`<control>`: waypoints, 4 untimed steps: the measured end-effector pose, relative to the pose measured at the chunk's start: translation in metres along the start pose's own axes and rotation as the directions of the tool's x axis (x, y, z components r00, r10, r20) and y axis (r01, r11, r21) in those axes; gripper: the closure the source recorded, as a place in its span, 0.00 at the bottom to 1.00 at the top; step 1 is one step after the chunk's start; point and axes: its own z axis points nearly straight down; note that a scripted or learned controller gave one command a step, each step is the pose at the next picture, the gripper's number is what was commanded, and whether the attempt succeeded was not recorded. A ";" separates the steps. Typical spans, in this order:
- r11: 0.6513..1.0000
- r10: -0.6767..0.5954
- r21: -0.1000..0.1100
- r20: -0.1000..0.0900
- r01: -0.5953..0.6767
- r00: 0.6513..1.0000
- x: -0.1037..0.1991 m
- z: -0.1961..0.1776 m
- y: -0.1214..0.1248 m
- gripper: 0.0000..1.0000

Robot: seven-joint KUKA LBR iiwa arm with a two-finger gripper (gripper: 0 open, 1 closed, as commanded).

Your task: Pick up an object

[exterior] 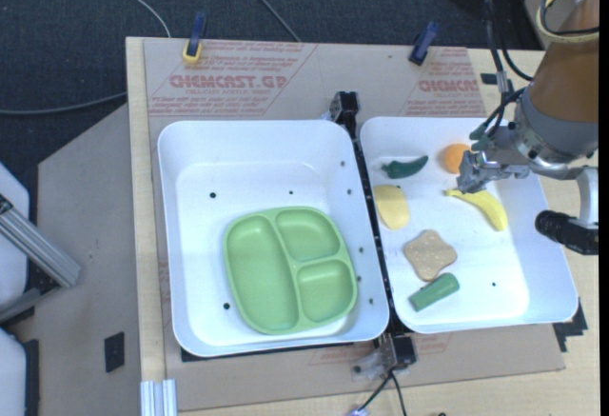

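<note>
Red "CHEMCAST GP" print repeats on brown board [285, 71] under bins.

1. Two bins are sitting side by side on the bench; the left bin [181, 214] is holding a divided tray [285, 267] toward its near side.
2. In the right bin [533, 295], the pepper [404, 167] is lying at the far left, with the orange [454, 157] to its right.
3. The banana [485, 208] is lying just under the gripper [471, 178].
4. The lemon [391, 207] is lying near the left wall.
5. The bread slice [429, 254] is lying nearer, and the cucumber [434, 292] nearest.

Two white bins [181, 157]. Pale green divided tray [290, 267] in left one. Right of it: yellow banana [485, 207], orange ball [454, 157], dark green pepper [403, 167], tan slice [429, 254] (speckled), green cylinder [434, 291].
</note>
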 end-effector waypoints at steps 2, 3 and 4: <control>1.000 -0.004 0.012 -0.005 0.004 1.000 0.055 0.002 0.006 1.00; 1.000 -0.005 0.011 -0.004 0.005 1.000 0.112 0.010 0.000 1.00; 1.000 -0.005 0.005 -0.004 0.005 1.000 0.164 0.003 0.011 1.00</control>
